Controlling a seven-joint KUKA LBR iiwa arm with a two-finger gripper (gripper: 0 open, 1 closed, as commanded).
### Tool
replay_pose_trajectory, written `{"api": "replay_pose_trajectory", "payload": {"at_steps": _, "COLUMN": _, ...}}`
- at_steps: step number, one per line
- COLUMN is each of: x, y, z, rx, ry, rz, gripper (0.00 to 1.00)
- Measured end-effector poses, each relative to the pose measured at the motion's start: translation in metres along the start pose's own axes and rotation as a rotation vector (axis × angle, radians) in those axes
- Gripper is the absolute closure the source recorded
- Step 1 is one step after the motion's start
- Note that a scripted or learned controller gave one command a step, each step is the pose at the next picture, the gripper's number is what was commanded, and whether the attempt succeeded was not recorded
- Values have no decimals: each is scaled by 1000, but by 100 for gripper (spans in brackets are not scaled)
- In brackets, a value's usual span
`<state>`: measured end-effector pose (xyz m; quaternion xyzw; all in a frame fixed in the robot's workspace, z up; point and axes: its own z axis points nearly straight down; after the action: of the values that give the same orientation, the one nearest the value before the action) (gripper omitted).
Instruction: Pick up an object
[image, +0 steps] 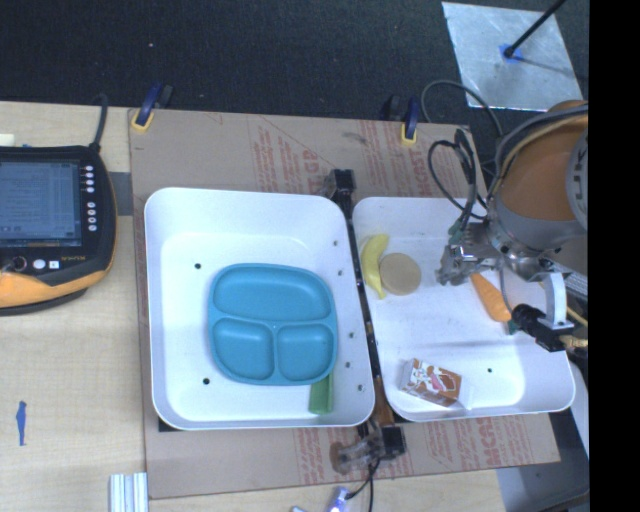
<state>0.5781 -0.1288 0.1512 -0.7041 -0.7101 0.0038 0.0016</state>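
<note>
In the right bin (520, 395) lie a yellow banana (373, 262), a round tan disc (400, 273) touching it, an orange carrot (490, 297) and a small brown-and-white carton (432, 383) near the front wall. My gripper (452, 268) hangs low over this bin, just right of the tan disc and left of the carrot. Nothing shows in its grasp. The grey arm with its orange band (540, 185) covers the bin's far right corner.
The left bin (170, 300) holds a blue divided plate (272, 322) and a green piece (321, 397) at its front right corner. A teach pendant (50, 225) lies left of the bins. Cables (455, 150) loop behind the right bin.
</note>
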Motion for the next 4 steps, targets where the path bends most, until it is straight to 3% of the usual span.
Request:
{"api": "replay_pose_trajectory", "payload": {"at_steps": 2, "x": -2, "y": 1, "z": -21, "rx": -2, "ry": -3, "rz": -1, "gripper": 100}}
{"api": "replay_pose_trajectory", "payload": {"at_steps": 3, "x": -2, "y": 1, "z": -21, "rx": -2, "ry": -3, "rz": -1, "gripper": 0}}
{"api": "replay_pose_trajectory", "payload": {"at_steps": 4, "x": -70, "y": 65, "z": -23, "rx": -6, "ry": 3, "rz": 7, "gripper": 0}}
